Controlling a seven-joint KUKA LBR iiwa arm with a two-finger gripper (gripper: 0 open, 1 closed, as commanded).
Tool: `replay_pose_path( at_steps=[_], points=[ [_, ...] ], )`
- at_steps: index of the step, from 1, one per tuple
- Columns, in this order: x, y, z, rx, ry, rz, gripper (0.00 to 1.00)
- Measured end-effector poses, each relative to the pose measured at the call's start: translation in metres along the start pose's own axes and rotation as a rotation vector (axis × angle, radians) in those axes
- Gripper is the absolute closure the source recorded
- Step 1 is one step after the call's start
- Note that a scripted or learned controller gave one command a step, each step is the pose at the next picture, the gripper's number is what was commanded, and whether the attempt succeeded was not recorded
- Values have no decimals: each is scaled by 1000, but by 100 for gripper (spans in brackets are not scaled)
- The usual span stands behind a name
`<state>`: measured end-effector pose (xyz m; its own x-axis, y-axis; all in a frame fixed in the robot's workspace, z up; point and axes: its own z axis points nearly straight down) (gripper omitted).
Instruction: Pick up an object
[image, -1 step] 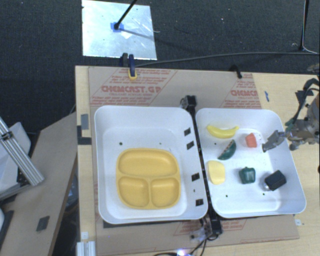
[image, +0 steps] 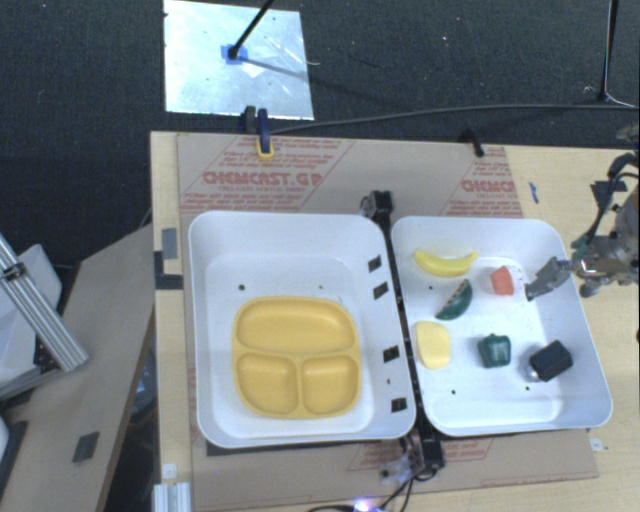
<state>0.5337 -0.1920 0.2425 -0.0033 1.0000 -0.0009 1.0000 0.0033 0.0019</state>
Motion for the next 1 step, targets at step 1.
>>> replay_pose_path(
  at_steps=[1],
  points=[
    [1, -10, 51, 4, 2, 2, 0]
  ],
)
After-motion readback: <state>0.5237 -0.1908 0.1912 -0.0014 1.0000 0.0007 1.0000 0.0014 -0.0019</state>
